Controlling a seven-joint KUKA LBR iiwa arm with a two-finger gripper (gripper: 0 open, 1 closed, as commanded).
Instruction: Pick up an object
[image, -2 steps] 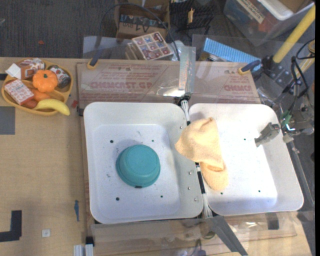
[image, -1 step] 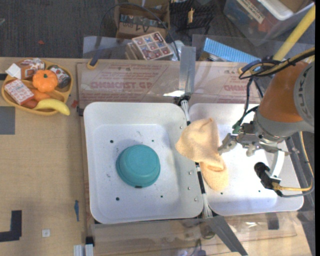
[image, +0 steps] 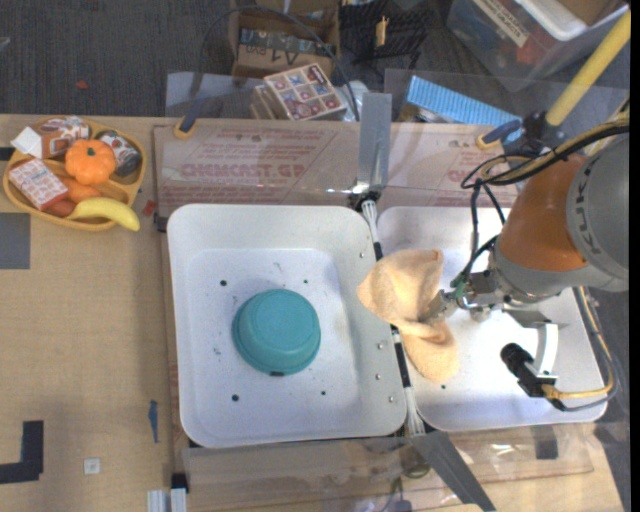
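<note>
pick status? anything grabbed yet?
Done: arm has reached into the right bin. In hand: gripper sits at the tan cloth, which drapes over the divider; a grasp isn't confirmable. Left: lifting it clear. Teal bowl sits untouched in the left bin.

The bench (image: 80, 350) bears two white bins (image: 280, 250) and a fruit dish (image: 70, 180).

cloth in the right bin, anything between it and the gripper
Nothing visible stands between them. The gripper is already at the tan cloth, which drapes over the divider between the bins; the teal bowl sits apart in the left bin.
</note>
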